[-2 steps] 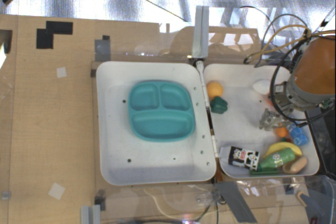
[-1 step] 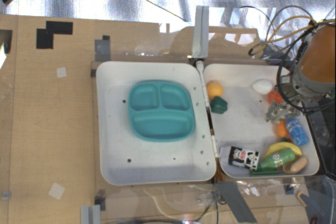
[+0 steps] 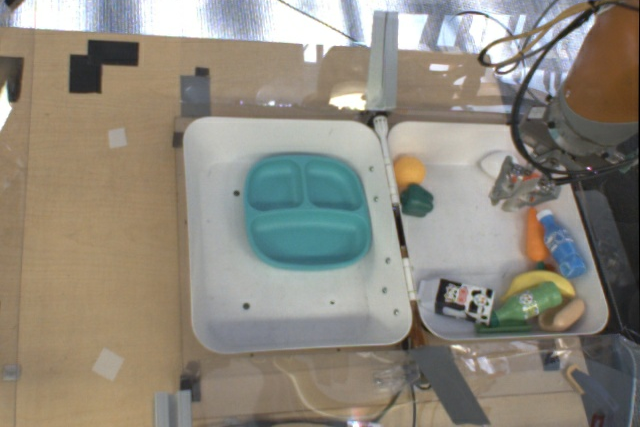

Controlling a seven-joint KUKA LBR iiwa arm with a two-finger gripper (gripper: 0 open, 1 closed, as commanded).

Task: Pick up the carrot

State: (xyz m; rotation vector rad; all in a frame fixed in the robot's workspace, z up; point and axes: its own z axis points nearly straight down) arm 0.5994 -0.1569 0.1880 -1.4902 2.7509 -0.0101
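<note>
The carrot (image 3: 536, 236) lies in the right bin (image 3: 470, 215), just below the hand (image 3: 518, 185) and a little to its right, standing roughly upright in the view with its orange body partly tucked under a small blue bottle (image 3: 563, 248) that rests against its right side. Nothing sits between the fingers; whether they are apart or together I cannot tell, since the metal parts blur into one grey cluster. The hand hovers over the bin's upper right part, with the grey arm and its orange band (image 3: 606, 65) rising up and to the right of it, black cables looping above.

Further below the hand, in the bin's lower right corner, a yellow banana (image 3: 540, 283), a green bottle (image 3: 522, 307) and a tan oval piece (image 3: 566, 315) crowd together. To the lower left of the hand lies a small black and white box (image 3: 464, 299). Left of the hand, near the divider between the bins, an orange ball (image 3: 408, 170) touches a dark green item (image 3: 417, 201).

Well to the left of the hand, the left bin (image 3: 215, 245) holds a teal compartment plate (image 3: 306, 210). Both bins rest on the tan worktop (image 3: 90, 245).
</note>
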